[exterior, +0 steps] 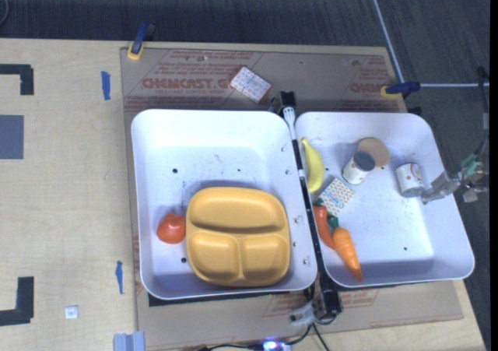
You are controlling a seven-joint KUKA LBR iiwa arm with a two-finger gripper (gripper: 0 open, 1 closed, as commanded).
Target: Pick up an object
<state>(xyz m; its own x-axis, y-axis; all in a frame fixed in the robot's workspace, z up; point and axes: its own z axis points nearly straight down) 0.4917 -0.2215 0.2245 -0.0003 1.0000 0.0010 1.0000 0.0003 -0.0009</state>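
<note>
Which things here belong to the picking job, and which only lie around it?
Job: gripper, white cup, banana, carrot, small can, tomato, yellow tray.
Around: two bins, blue clamp, loose card.

You see a yellow tray [236, 234] and tomato [170, 228] in the left bin [156, 139]; banana [313, 164] and carrot [345, 250] in the right bin [436, 248].

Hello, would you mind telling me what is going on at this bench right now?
A robot arm reaches in from the right, its gripper at a small white cylinder near the right bin's right wall. A banana, carrot, patterned packet and small can lie in that bin. The left bin holds a yellow divided tray and an orange tomato.
</note>
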